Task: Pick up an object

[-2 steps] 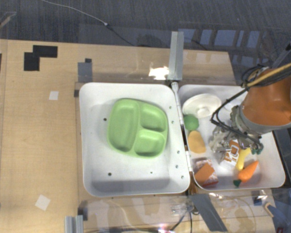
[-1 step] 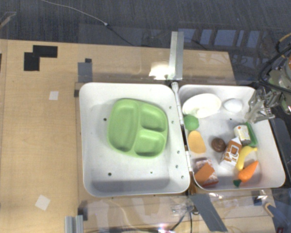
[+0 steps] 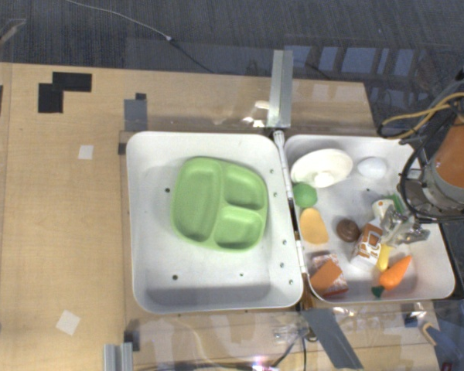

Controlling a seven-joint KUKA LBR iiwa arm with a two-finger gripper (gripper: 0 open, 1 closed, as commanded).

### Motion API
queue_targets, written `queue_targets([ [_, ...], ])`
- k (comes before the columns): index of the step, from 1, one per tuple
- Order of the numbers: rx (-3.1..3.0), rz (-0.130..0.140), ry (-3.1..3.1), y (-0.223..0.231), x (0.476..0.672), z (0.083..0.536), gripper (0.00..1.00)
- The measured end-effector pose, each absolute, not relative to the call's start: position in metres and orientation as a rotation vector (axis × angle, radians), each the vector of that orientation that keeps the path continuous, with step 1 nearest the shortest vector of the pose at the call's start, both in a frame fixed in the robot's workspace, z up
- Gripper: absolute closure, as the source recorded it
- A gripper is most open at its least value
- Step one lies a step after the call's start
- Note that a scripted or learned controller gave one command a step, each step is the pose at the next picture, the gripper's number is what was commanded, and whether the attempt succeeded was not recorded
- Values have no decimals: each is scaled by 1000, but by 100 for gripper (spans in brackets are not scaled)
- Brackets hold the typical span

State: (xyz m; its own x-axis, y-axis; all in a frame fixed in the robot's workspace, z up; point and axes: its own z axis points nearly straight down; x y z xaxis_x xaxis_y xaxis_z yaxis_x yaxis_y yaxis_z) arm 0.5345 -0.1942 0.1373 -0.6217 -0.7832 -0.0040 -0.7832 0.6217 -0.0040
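My gripper (image 3: 400, 227) hangs low over the right side of the right bin (image 3: 441, 284), below the arm's orange band (image 3: 458, 159). Right under and beside it lie a small brown-and-white carton (image 3: 370, 243), a yellow piece (image 3: 383, 258) and an orange carrot (image 3: 394, 272). I see nothing clearly held. To their left are a brown ball (image 3: 348, 229), a yellow-orange fruit shape (image 3: 313, 226), a green ball (image 3: 305, 195) and a reddish-brown packet (image 3: 327, 275). A white bowl (image 3: 322, 167) and a small white lump (image 3: 372, 166) sit at the back.
The left bin (image 3: 143, 230) holds a green divided plate (image 3: 219, 202). A metal post (image 3: 281, 87) stands behind the divider between the bins. Cables (image 3: 433, 114) loop above the arm at the right. Wooden bench surface (image 3: 54, 238) spreads to the left.
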Motion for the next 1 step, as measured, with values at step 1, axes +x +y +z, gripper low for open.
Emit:
queue_targets([
  [1, -1364, -3, 2823, -194, 535, 137, 0],
])
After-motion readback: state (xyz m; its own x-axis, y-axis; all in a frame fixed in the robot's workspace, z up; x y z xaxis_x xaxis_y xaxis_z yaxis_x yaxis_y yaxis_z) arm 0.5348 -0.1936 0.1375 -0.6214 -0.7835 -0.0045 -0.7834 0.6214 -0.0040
